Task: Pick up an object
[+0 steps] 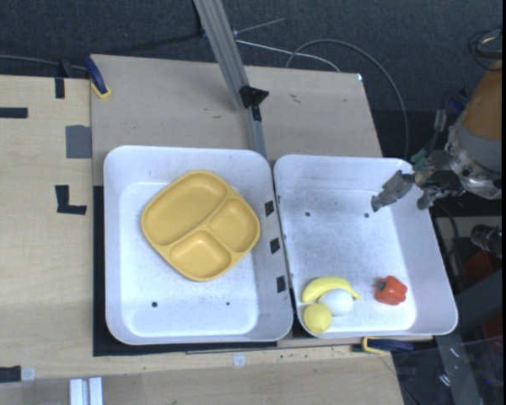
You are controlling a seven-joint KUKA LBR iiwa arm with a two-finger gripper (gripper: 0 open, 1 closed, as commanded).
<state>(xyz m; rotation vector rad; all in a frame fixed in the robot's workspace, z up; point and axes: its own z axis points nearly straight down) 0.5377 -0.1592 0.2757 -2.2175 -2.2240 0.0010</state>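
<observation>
Because the small objects lie clustered along the near edge of the right-hand shallow white bin (422, 251), that cluster sets the coming move. It comprises a round yellow fruit (317, 317), a curved yellow banana-shaped piece (325, 288) touching a white egg-shaped ball (341, 302), and, just apart, a small red pepper-shaped piece (391, 289). The left bin (122, 226) carries a yellow three-compartment plastic plate (200, 224). Farther back, the tool (396, 188) hangs over the right bin's far right corner, gripping nothing; whether its fingers are spread cannot be told. The pepper lies nearest, toward the near edge.

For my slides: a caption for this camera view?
Gripper over right bin holding banana, egg, lemon, red pepper; yellow divided plate in left bin.
</observation>
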